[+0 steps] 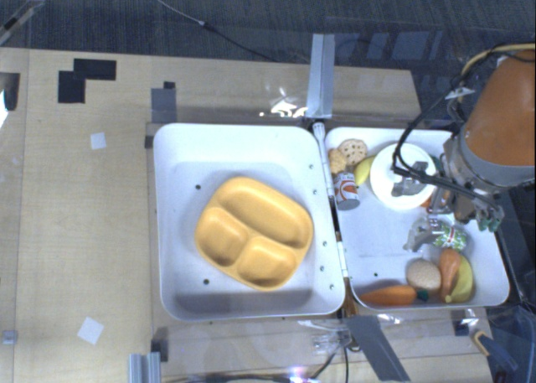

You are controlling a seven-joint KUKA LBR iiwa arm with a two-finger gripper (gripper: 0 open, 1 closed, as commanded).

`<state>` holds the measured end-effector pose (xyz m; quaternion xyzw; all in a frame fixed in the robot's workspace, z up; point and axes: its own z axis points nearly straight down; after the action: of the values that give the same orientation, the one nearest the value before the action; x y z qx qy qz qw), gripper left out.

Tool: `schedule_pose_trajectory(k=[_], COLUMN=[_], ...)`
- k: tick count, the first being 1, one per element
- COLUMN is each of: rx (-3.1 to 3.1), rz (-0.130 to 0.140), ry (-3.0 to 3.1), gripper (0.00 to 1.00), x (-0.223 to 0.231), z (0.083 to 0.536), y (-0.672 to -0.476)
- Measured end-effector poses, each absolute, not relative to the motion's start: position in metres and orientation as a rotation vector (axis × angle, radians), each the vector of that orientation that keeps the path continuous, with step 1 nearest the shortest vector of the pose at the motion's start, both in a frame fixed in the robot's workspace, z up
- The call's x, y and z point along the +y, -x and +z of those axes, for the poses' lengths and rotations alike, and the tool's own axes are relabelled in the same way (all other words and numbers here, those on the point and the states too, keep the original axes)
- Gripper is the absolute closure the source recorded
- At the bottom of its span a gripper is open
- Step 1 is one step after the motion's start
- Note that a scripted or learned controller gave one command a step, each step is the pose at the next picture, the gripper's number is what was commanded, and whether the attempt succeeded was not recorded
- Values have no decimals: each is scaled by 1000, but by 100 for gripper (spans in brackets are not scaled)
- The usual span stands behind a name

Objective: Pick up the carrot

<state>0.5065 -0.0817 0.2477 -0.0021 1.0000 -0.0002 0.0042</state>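
End effector (pixel 435 230) hovering over right bin (pixel 377 243), just above carrot (pixel 450 268); finger spread impossible to tell. Carrot wedged between banana (pixel 463 282) and round bun (pixel 424 273) near bin's front-right corner. Risk: snagging the banana or a neighbour, given tight packing. Second orange item (pixel 389 295) at front wall, hard to identify.
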Motion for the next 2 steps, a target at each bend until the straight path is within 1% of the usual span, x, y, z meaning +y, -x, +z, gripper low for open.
schedule_pose_trajectory(k=[1, 2], rx=[3110, 3069], rz=[2, 3], ry=[-398, -577], gripper=[0, 0], x=[-72, -93], z=[188, 90], y=[-490, -493])
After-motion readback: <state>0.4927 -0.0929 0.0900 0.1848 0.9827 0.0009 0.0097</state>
